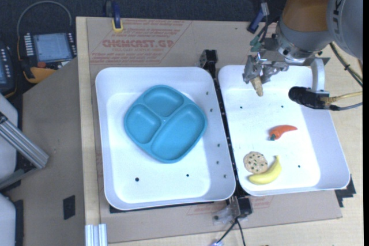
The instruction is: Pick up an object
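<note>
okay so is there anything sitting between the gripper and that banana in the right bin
Nothing stands squarely in the way. The gripper is at the far end of the right bin; the banana lies at the near end. The chili lies just right of the straight path, and the cookie touches the banana's left side.

Small tan object [259,88], short and slightly tapered, pinched between the jaws [254,79] and hanging point-down above the right bin [331,178], near that bin's far left corner. Too small to tell more of its kind. Lying flat on the same bin's floor: orange-red chili pepper [282,131] toward the middle; round speckled cookie [255,162] and curved yellow banana [266,173] touching side by side near the near edge.
</note>
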`<state>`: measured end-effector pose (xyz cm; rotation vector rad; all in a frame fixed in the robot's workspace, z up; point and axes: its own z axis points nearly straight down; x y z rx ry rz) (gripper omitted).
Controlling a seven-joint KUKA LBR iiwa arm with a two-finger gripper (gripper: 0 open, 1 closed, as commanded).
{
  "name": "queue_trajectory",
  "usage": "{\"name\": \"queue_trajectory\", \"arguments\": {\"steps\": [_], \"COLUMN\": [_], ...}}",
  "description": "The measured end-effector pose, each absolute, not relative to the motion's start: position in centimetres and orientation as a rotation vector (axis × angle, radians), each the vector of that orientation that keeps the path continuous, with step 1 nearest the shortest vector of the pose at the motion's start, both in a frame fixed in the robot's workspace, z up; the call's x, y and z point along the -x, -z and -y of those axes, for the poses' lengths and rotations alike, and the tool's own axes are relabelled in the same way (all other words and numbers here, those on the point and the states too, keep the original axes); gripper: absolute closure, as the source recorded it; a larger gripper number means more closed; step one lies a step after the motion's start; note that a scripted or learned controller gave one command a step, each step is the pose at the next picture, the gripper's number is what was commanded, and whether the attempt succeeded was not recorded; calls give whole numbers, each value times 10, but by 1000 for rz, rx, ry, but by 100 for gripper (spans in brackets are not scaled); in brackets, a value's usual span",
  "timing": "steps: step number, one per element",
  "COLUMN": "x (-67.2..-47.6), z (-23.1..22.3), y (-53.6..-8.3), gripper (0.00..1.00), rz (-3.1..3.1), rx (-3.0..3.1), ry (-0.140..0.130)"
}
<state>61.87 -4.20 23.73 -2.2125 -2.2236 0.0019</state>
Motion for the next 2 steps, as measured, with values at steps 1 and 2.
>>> {"name": "queue_trajectory", "arguments": {"steps": [1,2], "x": [-604,-584], "z": [-4,-59], "y": [-243,-230], "gripper": [100,100], "rz": [2225,2224], "rx": [2213,2211], "ry": [0,-2]}}
